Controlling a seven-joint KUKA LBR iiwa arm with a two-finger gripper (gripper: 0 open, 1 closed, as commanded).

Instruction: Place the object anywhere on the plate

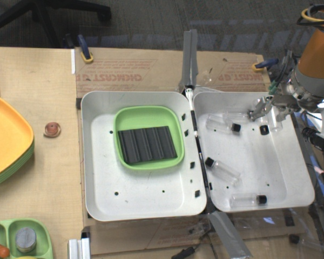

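We see clear vials with black caps lying loose in the right bin [291,193]: one [247,200] near the front wall, one [220,168] mid-bin, one [222,124] further back. Green plate [147,116] in the left bin [97,193] carries a dark ribbed slab [148,144]. Gripper [265,112] is over the right bin's far corner; finger state: can't tell.

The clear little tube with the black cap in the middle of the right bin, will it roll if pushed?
Probably. The clear plastic tube with a black cap looks round and lies on its side, so it may roll. It seems light, perhaps slippery.
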